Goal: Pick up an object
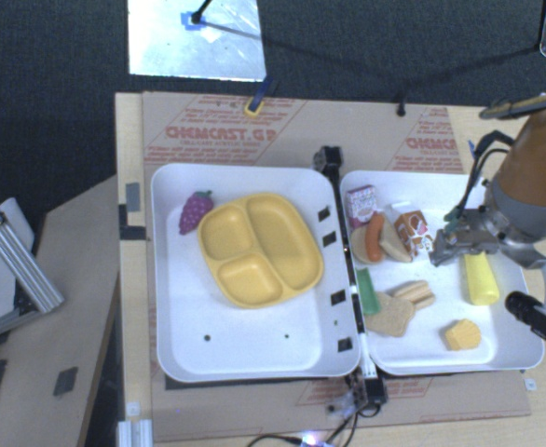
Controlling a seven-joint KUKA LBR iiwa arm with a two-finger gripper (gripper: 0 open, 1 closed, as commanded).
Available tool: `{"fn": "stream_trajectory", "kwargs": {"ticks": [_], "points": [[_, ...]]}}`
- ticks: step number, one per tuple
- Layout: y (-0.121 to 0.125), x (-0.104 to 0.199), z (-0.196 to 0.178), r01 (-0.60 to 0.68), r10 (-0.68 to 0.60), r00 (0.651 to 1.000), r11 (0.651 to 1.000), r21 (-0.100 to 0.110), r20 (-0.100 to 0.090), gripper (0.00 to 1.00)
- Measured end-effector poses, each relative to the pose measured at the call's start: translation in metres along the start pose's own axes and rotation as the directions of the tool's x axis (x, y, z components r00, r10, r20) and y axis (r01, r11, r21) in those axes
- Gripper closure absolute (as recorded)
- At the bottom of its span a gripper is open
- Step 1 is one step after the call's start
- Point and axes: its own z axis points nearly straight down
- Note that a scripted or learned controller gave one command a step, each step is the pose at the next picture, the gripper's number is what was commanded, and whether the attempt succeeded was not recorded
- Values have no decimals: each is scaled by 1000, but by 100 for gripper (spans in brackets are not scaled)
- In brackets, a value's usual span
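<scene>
Low in the right bin, a yellow block lies apart while the gripper, closure unclear, hovers beside crowded brown carton and hot dog, risking a nudge.

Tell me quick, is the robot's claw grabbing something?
Gripper: low in the right bin, beside the yellow block; open or closed cannot be told, and nothing shows in its grip.

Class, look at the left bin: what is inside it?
The left bin holds a yellow divided plate and a purple bunch of grapes beside it, at the far left. Whatever lies beneath the plate is covered.
</scene>
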Motion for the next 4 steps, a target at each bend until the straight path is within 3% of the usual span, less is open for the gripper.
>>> {"fn": "stream_trajectory", "kwargs": {"ticks": [2,3,4], "points": [[62,100,-18,1,-1,1000,1000,-1,-1,100],[91,146,-2,1,-1,1000,1000,1,-1,100],[111,202,-9,1,-1,1000,1000,0,-2,100]]}}
